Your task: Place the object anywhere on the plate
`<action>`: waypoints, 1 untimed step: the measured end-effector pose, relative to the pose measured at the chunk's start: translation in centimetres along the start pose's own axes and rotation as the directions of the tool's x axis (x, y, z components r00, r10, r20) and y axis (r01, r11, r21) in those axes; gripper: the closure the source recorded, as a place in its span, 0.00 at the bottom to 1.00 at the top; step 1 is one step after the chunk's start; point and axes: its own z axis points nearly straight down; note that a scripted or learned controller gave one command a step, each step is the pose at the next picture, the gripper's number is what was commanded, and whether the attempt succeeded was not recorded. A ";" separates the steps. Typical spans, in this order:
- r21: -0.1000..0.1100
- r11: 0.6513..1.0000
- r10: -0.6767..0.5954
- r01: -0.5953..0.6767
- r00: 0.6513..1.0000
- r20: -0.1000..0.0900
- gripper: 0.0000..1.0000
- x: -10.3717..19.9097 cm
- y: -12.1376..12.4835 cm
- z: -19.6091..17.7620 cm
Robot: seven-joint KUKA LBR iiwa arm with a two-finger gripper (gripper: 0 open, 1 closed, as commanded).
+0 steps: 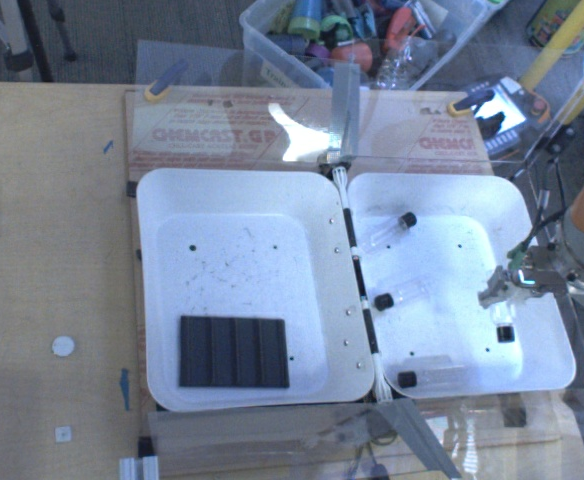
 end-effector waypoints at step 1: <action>0.000 1.000 -0.031 0.031 1.000 0.000 1.00 7.1 6.1 3.7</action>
